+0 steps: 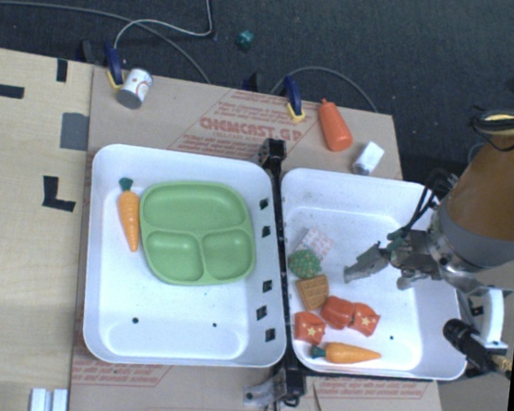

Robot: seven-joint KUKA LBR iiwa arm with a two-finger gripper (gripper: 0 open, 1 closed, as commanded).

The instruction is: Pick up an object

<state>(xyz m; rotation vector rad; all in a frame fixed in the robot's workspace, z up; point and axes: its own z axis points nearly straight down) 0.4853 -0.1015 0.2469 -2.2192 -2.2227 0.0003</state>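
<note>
Camera view: gripper [381,269] sits over the right bin [425,200], fingers spread apart with nothing between them. One finger [362,264] points left toward the middle of the bin, the other finger [413,278] is shorter in view and lies nearer the wrist. Grey arm [489,205] with its orange band comes in from the right edge, above the bin's right wall.

Just left of the fingertip: a clear speckled wrapper [314,243] on the bin floor, and below it a green leafy toy [305,263]. Touching that from below is a tan bread-like piece [312,291]. Further toward the near wall: a red block [337,311], a second red block [365,320] beside it and a third red piece [308,327] to their left, all close together. An orange toy carrot [347,354] lies flat along the near wall of the right bin. All of these are apart from the gripper.

Left bin [102,255] holds a green divided plate [199,233] in its middle and another orange carrot [128,215] with a green top lying just left of the plate, roughly lengthwise along the bin's left side.

Both bins rest on a cardboard sheet [240,119] with red print. On the cardboard beyond the bins: an orange bottle-shaped toy [335,126], a small white cube [368,157], a small white can [135,86] at the far left corner. Two blue-and-yellow clamps [295,99] grip the far edge of the cardboard. Cables [167,29] run over the dark floor beyond.
</note>
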